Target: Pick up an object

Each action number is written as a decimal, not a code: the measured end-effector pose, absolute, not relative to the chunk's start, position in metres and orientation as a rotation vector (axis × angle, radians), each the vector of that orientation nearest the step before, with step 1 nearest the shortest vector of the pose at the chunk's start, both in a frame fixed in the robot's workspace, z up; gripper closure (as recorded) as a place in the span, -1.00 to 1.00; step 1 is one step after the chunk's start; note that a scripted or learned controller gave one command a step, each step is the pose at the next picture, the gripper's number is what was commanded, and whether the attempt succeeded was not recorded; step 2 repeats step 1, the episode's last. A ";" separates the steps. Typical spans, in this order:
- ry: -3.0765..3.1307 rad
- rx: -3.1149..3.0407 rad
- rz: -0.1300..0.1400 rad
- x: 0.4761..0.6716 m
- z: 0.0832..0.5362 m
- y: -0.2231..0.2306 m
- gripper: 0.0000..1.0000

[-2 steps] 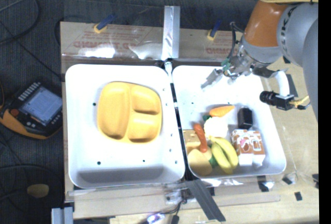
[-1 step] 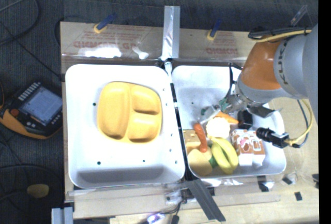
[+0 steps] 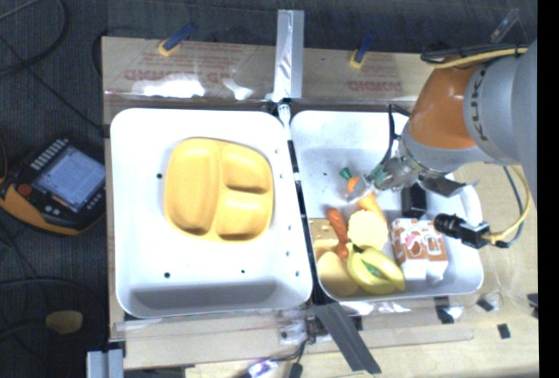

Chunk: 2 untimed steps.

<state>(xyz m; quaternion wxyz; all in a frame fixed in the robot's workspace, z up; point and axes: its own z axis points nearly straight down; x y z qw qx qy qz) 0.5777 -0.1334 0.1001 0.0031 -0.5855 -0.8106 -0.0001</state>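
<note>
Camera view puts the gripper (image 3: 382,175) low over the right bin (image 3: 332,136), near that bin's middle, coming off the grey arm with its orange band (image 3: 445,119) that reaches in from the tabletop's right edge; whether the jaws are apart or together cannot be told, and nothing can be seen between them. Just beside the gripper, toward the divider between the bins, lies a small orange and green piece (image 3: 350,182). Toward the near edge of the right bin the objects crowd together: a carrot (image 3: 337,228) with its long axis running from the bin's middle toward the near edge, a pale rounded item (image 3: 368,230) touching it, a yellow-green banana-like fruit (image 3: 377,270) lying slantwise along the near wall, a yellow lump (image 3: 334,273) at the near corner by the divider, and a red and white carton (image 3: 419,248) at the right side, long axis roughly parallel to the bin's near wall. The left bin (image 3: 140,280) holds a yellow divided tray (image 3: 218,189) lying flat around its centre.
</note>
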 end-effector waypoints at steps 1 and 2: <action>-2.506 -1.890 0.005 0.625 0.181 -0.088 1.00; -2.506 -1.890 0.005 0.625 0.181 -0.088 1.00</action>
